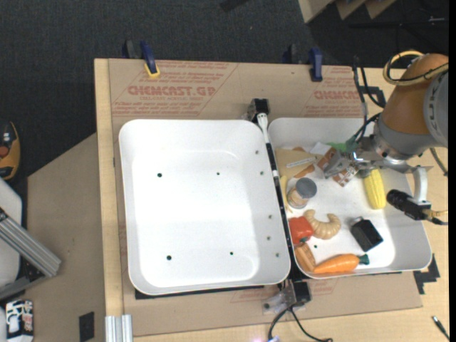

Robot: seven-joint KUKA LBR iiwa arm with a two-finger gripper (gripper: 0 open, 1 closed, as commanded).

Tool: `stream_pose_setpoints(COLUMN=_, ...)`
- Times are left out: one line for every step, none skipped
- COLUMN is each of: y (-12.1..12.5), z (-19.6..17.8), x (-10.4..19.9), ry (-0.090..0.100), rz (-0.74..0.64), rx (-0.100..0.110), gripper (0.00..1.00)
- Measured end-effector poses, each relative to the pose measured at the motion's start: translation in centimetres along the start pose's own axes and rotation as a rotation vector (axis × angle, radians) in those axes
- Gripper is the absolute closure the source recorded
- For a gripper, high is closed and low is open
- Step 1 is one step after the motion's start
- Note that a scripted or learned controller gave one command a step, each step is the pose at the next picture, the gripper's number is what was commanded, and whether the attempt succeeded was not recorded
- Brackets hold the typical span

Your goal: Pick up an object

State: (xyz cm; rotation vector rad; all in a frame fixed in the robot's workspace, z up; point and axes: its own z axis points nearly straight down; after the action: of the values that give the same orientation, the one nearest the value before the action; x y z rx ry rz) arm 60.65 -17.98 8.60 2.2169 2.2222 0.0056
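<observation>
Carrot (335, 264), corn (374, 189), croissant (327, 225) in rt bin (413, 251); end effector (340, 168) low inside, grip state unclear.

My claw (340, 168): low in the right bin (420, 251), toward its far edge.
Beside me: corn cob (374, 189).
Near edge: carrot (336, 264).
Left bin (135, 191): alongside.

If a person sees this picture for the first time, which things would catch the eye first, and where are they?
The eye likely goes first to the right bin, crowded with small toy foods: an orange carrot at its near edge, a yellow corn cob and a croissant. Above the bin's far right side hangs the grey arm with its orange band. The left bin, plain white, makes a strong contrast.
</observation>
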Motion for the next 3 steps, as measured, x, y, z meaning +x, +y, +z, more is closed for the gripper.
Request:
stream_pose_setpoints(y=5.6, z=0.4, x=2.5, ry=0.0, rz=0.0, rx=0.031, gripper=0.0)
stream_pose_setpoints(y=1.9, z=0.0, x=7.8, ry=-0.002, rz=0.0, rx=0.005, gripper=0.0)
stream_pose_setpoints(y=5.9, z=-10.6, x=12.8, ry=-0.001, rz=-0.004, rx=-0.01, gripper=0.0)
